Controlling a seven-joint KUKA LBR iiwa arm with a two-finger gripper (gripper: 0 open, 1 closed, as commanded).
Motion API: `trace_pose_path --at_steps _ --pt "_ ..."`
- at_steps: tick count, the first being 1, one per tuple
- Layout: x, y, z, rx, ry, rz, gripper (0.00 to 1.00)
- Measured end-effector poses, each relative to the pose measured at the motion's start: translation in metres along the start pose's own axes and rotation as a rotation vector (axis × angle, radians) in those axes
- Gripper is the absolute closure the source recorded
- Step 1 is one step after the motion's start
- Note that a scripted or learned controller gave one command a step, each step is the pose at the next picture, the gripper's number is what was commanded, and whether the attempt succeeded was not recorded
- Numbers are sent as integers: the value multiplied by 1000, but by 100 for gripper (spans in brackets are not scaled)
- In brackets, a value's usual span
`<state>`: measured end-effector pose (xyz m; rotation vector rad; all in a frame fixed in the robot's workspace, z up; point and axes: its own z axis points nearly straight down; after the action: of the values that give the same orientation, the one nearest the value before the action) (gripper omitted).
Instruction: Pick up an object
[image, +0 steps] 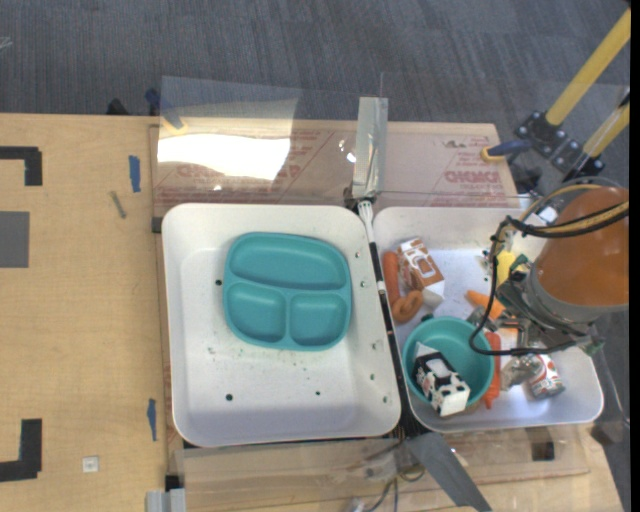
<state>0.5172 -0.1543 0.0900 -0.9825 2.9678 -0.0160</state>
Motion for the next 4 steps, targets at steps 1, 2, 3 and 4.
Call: trace_pose_path --at_steps 1,2,3,4 --pt "13 9 0 -1 -1 41 0" --pt "1 32 -5 21 -12 121 0" --pt "-68 -4 1 -4 -1 24 0" --pt "-98 2 1 -4 -1 148 0"
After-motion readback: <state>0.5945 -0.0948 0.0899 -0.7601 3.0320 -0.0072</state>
